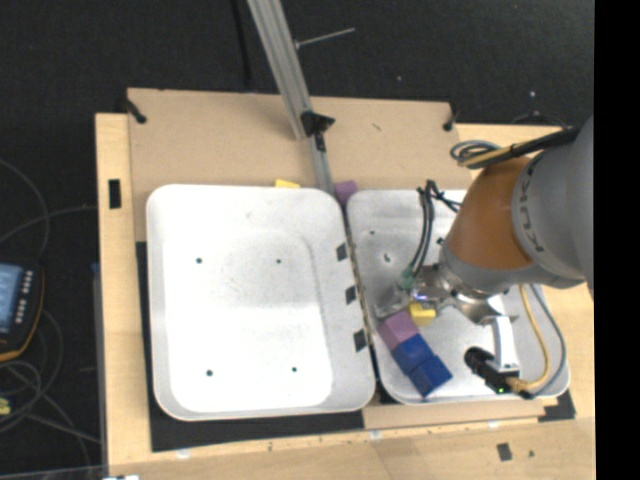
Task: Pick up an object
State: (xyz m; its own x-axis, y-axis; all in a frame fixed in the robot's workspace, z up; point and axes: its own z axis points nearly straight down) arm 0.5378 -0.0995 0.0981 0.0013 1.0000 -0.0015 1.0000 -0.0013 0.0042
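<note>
Grey-and-orange arm is reaching into the right bin (388, 230), its jaws (420, 303), whose state I cannot tell, hovering over a yellow block (422, 314) beside purple (398, 322) and blue blocks (420, 361); nothing looks lifted yet, so the pick is apparently still pending.

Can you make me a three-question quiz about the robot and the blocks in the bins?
1. Where is the blue block?
A. right bin
B. left bin
C. on the floor

2. What colour is the block touching the blue one?
A. red
B. purple
C. green

3. Where is the arm?
A. over the left bin
B. away from both bins
C. over the right bin

Answers: 1 A, it lies near the right bin's front edge. 2 B, the purple block sits against it. 3 C, the arm hangs above the right bin.
</note>
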